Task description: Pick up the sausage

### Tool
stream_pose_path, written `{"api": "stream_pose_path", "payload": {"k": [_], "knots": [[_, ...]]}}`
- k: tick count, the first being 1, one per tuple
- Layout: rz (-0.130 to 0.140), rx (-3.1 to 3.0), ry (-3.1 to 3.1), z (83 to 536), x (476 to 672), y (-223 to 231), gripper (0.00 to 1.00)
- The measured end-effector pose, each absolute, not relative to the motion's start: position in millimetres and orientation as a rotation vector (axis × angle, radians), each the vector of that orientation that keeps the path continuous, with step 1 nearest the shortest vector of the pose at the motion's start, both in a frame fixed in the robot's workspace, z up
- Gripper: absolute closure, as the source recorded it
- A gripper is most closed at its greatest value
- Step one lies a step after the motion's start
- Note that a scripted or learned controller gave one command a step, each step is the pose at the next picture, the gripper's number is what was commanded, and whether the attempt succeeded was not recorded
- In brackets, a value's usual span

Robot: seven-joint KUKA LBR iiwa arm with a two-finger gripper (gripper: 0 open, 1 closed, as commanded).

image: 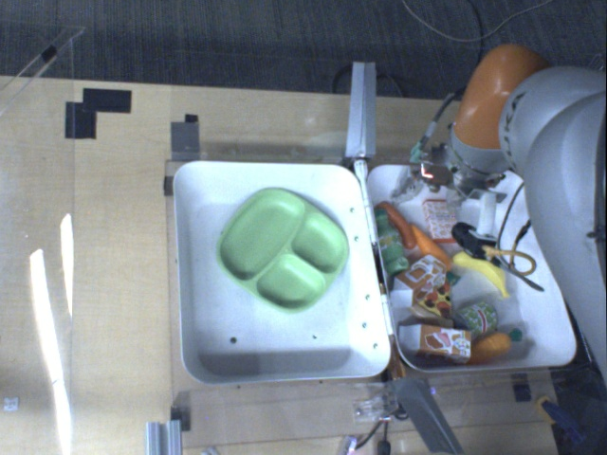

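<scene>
A brownish-orange sausage-shaped piece lies at the near end of the right bin, partly behind a small carton. My gripper hangs over the far end of that bin, under the orange band, well away from the sausage. Nothing shows in its grasp.
The right bin is crowded: an orange carrot-like piece, a banana, a green can, printed cartons and a round green item. The left bin holds a green divided plate. A metal divider stands between the bins.
</scene>
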State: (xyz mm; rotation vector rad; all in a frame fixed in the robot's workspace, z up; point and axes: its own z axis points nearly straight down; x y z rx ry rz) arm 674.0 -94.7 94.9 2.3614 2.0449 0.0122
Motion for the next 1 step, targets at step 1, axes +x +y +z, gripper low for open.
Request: {"api": "stream_pose_path", "payload": {"k": [1], "knots": [[0.014,2.326,2.083,95.1,671.7,-89.8,0.0]]}}
